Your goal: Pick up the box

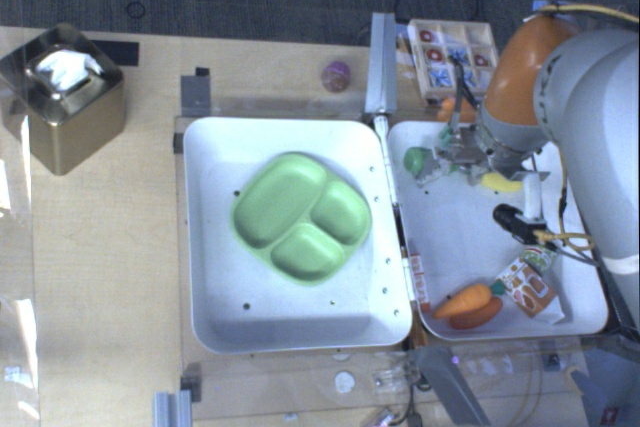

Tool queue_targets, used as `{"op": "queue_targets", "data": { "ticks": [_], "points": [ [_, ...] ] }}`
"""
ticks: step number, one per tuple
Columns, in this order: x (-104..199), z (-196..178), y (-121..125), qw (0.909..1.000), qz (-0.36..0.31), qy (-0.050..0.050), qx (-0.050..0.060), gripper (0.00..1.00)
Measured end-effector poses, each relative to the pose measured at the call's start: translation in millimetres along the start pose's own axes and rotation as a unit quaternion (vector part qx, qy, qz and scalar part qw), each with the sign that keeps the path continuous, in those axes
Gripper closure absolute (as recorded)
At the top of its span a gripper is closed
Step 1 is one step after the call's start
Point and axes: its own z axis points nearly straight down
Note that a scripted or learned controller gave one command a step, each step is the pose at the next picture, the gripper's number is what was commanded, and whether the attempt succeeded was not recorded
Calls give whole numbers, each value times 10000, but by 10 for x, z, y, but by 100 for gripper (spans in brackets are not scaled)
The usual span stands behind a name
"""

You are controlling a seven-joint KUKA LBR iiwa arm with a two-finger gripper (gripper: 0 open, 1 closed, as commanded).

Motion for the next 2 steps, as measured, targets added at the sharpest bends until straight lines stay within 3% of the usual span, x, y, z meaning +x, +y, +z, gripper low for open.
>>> {"op": "queue_targets", "data": {
  "ticks": [1,2],
  "points": [
    [-124,-18,-473,9984,-565,-3,-13,0],
    [-197,11,165,9996,-129,37,243,0]
  ]
}}
